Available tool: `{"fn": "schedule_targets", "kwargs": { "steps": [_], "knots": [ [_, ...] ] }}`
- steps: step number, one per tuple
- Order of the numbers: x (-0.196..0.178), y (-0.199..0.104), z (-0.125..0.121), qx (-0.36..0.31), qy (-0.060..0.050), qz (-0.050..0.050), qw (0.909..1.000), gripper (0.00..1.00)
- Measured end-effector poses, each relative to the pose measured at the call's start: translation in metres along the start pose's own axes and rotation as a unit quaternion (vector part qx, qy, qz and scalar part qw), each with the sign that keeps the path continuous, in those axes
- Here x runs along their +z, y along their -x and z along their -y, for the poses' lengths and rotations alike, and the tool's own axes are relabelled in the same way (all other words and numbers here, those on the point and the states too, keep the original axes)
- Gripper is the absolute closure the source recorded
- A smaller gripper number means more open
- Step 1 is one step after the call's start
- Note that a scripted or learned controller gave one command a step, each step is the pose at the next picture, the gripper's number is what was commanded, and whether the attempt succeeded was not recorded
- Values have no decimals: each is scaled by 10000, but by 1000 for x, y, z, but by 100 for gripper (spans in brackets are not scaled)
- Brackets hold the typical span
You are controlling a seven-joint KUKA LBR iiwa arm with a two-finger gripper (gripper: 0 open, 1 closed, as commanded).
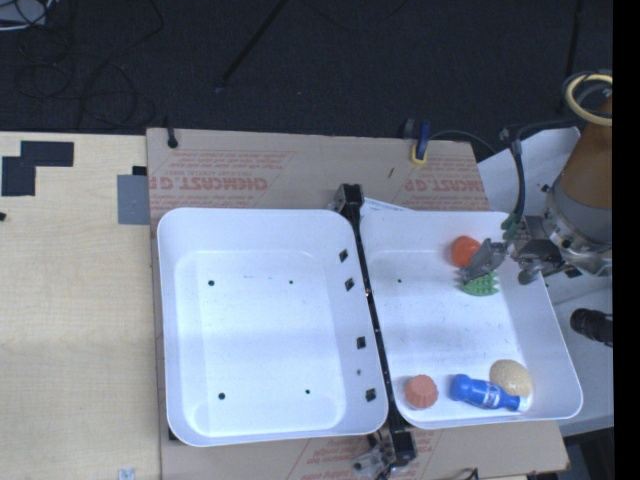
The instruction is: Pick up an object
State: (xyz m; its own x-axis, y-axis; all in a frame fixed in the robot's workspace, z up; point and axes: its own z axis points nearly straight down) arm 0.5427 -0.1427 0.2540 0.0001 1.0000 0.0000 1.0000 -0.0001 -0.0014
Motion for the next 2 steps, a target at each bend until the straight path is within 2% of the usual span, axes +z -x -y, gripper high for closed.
{"fn": "schedule_targets", "kwargs": {
  "steps": [1,2],
  "knots": [
    [60,42,-32,9,-17,2,10000,0],
    [-13,30,-105,-23,57,13,10000,0]
  ]
}}
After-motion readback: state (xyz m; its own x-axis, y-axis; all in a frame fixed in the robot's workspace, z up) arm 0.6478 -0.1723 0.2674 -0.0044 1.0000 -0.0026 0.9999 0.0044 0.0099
